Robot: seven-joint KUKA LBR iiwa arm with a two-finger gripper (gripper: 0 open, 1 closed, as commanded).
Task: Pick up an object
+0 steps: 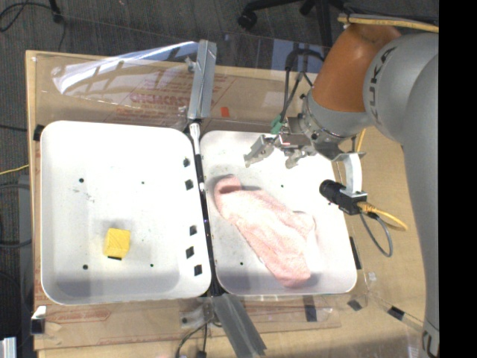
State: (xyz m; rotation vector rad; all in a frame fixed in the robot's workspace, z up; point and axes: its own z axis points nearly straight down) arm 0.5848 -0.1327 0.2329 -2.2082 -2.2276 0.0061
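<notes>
The arm [373,66] reaches in from the upper right of the frame, and its gripper [273,152] hangs over the top of the right bin [332,278]. The 2 fingers [256,154] are spread apart with nothing between them. Below the gripper, a pink cloth [268,233] lies slantwise across the middle of the right bin, apart from the fingers. In the left bin [59,200], a small yellow block [117,243] sits toward the lower left of the frame. Both bins rest side by side on the bench [246,88].
</notes>
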